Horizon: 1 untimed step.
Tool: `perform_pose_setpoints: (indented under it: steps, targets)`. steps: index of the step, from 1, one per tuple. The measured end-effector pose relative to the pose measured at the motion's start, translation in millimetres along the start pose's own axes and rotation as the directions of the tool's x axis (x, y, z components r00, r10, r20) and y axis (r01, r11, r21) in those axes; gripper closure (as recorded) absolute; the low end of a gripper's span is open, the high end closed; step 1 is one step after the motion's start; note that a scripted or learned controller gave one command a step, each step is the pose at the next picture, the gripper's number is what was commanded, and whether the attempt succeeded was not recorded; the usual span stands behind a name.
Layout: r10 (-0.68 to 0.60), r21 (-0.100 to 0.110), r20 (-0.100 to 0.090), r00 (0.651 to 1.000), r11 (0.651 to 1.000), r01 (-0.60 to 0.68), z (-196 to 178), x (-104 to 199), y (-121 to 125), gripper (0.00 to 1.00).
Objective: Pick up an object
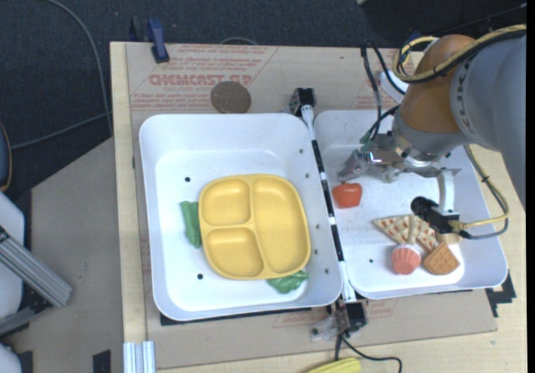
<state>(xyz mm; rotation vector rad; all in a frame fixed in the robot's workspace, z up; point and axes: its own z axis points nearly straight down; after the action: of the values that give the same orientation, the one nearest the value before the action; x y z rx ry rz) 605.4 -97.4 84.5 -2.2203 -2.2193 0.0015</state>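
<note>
The gripper (pixel 361 164) hangs just above the red tomato (pixel 347 194) in the right bin (pixel 481 271); crackers (pixel 408 230) lie nearby. Left of the tomato, a yellow tray (pixel 253 225) fills the left bin (pixel 167 154).

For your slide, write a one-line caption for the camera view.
KUKA arm's gripper hovers above a red toy in the right bin; yellow tray fills the left.

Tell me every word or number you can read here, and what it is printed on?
"CHEMCAST GP", in large red letters, as best it reads, on the brown board under the two white bins.
Smaller red lines above and below that word, on the same board: too small and blurred to read.
Nothing readable on the yellow plate, the toy food or the arm.
</note>
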Motion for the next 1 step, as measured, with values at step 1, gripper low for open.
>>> perform_pose_setpoints:
  steps: [1]
  targets:
    - [0.001,0.0,0.001,1.0,1.0,-0.001,0.4,-47.5,-83.6,0.0]
